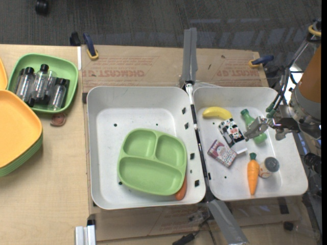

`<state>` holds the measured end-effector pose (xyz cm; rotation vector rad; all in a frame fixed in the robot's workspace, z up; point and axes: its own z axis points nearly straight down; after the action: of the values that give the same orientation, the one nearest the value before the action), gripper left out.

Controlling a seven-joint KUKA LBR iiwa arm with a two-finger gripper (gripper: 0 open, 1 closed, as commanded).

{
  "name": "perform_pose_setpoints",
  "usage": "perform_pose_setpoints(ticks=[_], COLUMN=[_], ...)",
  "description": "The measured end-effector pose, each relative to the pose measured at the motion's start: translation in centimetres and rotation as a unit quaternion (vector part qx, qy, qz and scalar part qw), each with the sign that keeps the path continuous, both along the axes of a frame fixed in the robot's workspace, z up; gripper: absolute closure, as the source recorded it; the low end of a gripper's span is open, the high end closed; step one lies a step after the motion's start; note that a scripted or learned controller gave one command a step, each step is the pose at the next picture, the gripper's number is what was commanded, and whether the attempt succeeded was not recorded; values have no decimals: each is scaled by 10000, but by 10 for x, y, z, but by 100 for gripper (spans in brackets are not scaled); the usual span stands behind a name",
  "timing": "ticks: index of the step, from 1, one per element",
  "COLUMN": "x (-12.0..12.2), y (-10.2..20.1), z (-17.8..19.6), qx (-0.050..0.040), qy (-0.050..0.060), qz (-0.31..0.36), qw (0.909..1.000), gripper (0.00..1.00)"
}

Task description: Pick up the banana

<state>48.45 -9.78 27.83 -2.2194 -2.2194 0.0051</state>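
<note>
The yellow banana [216, 113] lies in the upper left part of the right bin [286, 188], curved and flat on the floor. My gripper [266, 128] hangs over the bin's right-middle, well to the right of the banana and a little nearer the front. Its fingers [252, 129] stand apart and open, and one reaches left over a green bottle [249, 118]. Nothing sits between them. The banana is untouched.
Between banana and gripper lies a black and white packet [231, 131]. A pink box [222, 153], a carrot [252, 173] and a grey round piece [271, 164] lie toward the front. The left bin [102, 137] holds a green divided plate [153, 161].
</note>
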Motion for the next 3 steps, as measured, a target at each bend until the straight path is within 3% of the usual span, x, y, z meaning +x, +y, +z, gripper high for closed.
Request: perform_pose_setpoints(ticks=[1,2,3], x=[39,101,147], y=[18,17,31], z=[19,-43,-88], qx=[-4,3,-1], qy=[-18,-12,-15], qz=[919,2043,1171], qw=[9958,9789,9931], gripper=[0,0,0])
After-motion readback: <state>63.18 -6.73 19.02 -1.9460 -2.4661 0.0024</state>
